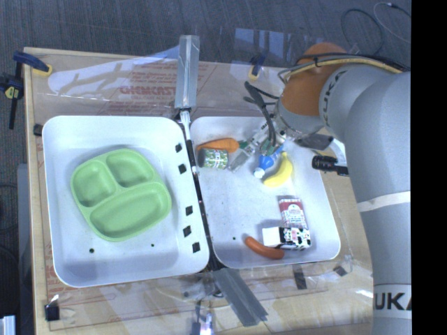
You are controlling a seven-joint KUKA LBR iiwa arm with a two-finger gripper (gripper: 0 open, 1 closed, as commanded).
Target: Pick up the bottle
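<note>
A small bottle (266, 162) with a blue body and a white end lies in the right bin (230, 208), near its back, pressed against a yellow banana (280, 173). My gripper (261, 144) reaches down from the orange-banded wrist (307, 89) and sits just above and behind the bottle, touching or nearly touching its top end. The gripper's tip blends with the shiny clutter around it.
In the right bin, an orange carrot (218, 145) and a green-labelled can (214, 160) lie left of the gripper. A red box (291, 211), a black-and-white pack (288, 236) and a sausage (262, 248) lie at the front. A green divided plate (120, 192) is in the left bin (63, 257).
</note>
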